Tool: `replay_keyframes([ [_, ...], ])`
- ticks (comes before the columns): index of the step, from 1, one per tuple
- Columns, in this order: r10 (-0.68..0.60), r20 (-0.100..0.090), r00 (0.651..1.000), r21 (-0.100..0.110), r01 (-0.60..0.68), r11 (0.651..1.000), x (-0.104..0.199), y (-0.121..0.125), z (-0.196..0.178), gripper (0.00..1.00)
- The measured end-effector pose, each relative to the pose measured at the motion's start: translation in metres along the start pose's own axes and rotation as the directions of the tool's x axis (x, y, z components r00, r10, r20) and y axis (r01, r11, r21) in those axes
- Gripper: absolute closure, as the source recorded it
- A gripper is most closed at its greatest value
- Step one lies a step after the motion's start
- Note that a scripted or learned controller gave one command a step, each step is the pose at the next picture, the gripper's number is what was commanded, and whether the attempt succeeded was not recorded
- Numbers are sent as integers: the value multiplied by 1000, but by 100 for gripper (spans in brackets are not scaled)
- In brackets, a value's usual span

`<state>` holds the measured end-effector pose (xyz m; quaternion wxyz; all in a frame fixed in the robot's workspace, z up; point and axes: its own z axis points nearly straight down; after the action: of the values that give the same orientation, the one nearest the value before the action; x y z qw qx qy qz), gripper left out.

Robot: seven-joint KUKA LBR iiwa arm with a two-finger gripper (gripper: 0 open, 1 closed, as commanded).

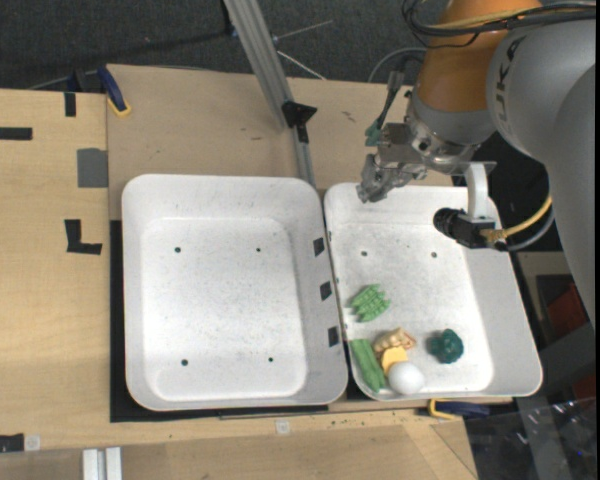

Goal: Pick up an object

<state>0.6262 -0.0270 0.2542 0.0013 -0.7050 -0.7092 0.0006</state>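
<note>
I've got the gripper (372, 190) hanging over the far rim of the right bin (500, 298), nothing between its fingers as far as I can see, though whether they're spread or pinched I cannot tell from up here. The pickable things all sit bunched at the near end of that bin: a ridged green piece (369, 302), a green stick (367, 362) against the near wall, a tan toy (393, 343), a white ball (406, 377) touching it, and a dark green lump (445, 345) standing apart. I'd go for that lump, since it has free space around it; the cluster risks a glancing grab. The left bin (220, 288) lies beside it on the pale wooden table (40, 268), with black tape marks (77, 236) and a metal pole (265, 63) slanting behind.
</note>
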Motion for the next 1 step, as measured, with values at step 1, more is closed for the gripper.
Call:
replay_keyframes([
  [1, -1, -1, 1000, -2, 1, 1000, 55, 6, -3, 100],
])
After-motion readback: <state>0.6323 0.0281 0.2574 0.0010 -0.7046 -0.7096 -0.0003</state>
